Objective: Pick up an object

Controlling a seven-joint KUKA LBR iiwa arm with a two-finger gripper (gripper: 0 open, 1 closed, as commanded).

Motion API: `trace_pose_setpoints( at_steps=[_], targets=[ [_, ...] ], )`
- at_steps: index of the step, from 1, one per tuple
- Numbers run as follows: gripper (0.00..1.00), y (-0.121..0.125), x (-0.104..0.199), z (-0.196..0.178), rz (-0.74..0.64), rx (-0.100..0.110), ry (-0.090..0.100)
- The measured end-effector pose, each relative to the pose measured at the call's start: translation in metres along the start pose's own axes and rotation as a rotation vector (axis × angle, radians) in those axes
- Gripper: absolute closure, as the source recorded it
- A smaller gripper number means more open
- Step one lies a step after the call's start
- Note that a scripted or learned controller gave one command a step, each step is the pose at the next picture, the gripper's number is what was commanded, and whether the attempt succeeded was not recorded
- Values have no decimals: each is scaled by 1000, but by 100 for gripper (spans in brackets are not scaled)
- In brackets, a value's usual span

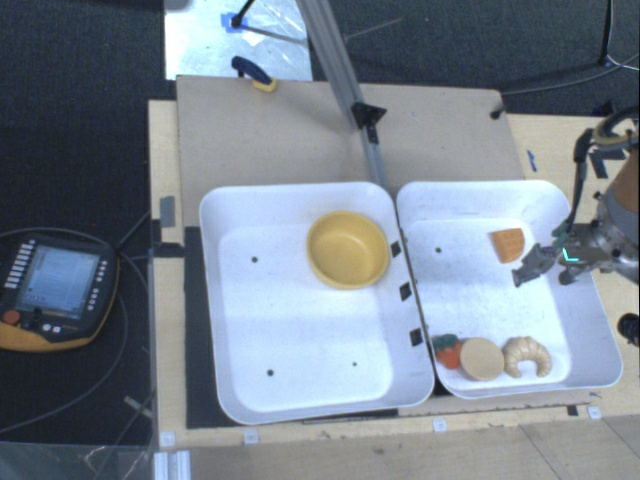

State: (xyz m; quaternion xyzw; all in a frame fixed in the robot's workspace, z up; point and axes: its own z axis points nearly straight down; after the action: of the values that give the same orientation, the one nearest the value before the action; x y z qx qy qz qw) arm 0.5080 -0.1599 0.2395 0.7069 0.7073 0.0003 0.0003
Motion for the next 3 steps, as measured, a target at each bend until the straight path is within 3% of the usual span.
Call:
trace_pose_setpoints(
  at_steps=[1, 3],
  targets=[
    [0, 0, 0, 0, 0, 0, 0],
    [0, 10, 6, 114, 0, 5, 1]
  ],
)
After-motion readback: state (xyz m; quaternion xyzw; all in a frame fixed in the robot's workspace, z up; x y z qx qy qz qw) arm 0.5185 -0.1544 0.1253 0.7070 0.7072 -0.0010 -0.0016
